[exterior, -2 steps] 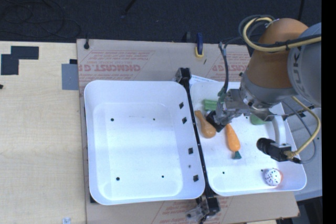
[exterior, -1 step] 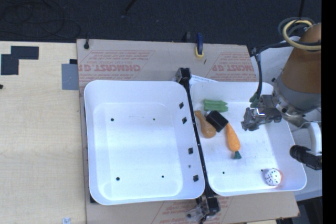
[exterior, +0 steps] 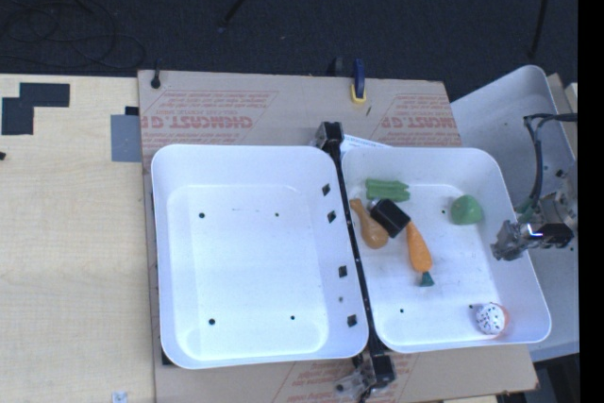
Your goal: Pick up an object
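The pincer (exterior: 510, 241) hangs at the view's right side, with the grey arm (exterior: 552, 226) reaching in behind it.

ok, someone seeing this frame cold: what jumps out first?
Probably the cluster in the right-hand shallow white bin: an orange carrot-shaped toy, a black block, a tan pear-shaped piece and a green elongated item near the divider. A green rounded lump sits apart, a white speckled ball lies near the front right corner, and the gripper hangs at the right rim.

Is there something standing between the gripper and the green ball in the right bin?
Nothing visible does. The gripper sits at the right bin's right edge, and the green ball lies to its left with bare white floor between them.
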### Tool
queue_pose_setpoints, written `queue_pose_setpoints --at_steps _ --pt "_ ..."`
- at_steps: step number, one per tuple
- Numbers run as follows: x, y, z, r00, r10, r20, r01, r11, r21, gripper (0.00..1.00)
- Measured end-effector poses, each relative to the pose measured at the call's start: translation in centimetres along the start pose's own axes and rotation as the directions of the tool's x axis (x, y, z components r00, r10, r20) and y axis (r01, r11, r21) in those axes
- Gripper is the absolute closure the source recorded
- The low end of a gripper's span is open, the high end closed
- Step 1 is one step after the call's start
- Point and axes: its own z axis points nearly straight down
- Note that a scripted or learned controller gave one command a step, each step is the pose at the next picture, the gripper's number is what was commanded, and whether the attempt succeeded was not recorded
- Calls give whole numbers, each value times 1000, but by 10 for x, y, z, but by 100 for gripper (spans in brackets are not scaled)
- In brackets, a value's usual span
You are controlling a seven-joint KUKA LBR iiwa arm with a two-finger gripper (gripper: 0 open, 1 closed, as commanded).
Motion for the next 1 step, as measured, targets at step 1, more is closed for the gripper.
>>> queue_pose_setpoints --at_steps 1 --pt "32 2 40 1000 -11 -6 11 1000 2 100"
